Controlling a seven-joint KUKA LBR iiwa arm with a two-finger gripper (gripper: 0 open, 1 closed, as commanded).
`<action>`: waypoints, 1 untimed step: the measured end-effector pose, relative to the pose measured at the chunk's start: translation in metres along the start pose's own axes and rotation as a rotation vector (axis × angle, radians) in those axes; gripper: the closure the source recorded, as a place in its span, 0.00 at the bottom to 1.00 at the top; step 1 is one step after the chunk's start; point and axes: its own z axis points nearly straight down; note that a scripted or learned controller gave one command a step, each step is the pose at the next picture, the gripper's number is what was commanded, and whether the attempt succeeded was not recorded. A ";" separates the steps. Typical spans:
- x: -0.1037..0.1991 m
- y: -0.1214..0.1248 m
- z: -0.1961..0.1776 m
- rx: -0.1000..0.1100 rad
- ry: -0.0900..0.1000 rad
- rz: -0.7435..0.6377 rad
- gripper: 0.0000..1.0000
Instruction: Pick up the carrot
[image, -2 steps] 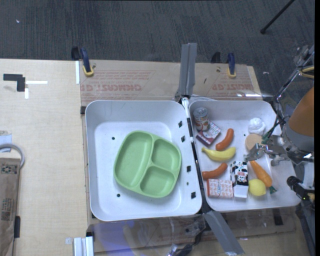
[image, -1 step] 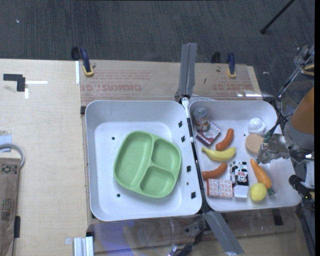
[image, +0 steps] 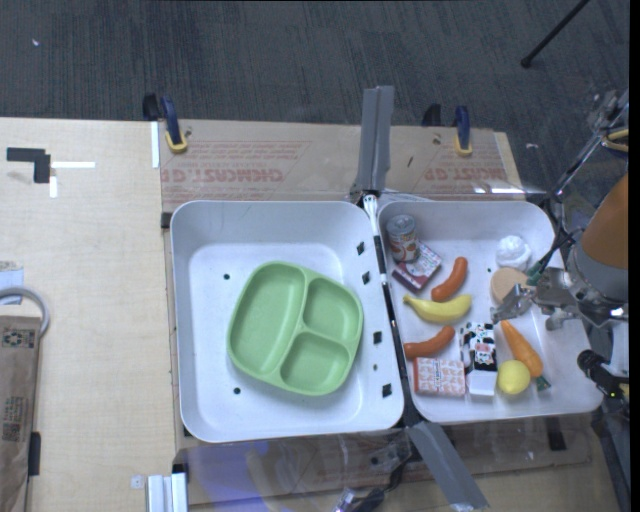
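The carrot (image: 521, 346), orange with a green stub at its lower end, lies slantwise near the right side of the right bin (image: 455, 212). It rests between a black-and-white carton (image: 482, 351) and the bin's right wall, just above a lemon (image: 513, 377). My gripper (image: 537, 306) hovers just above and to the right of the carrot's upper tip. It is open and nothing sits between its fingers. The grey arm with its orange band (image: 607, 236) comes in from the right edge.
The right bin also holds a banana (image: 438, 308), two sausages (image: 450, 278) (image: 430, 343), a can (image: 402, 238), a red packet (image: 419, 266), a red-and-white box (image: 438, 376), a tan disc (image: 505, 283) and a white lump (image: 512, 247). A green divided plate (image: 296, 328) lies in the left bin (image: 200, 300).
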 end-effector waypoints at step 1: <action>0.000 0.000 -0.009 0.001 0.000 0.002 1.00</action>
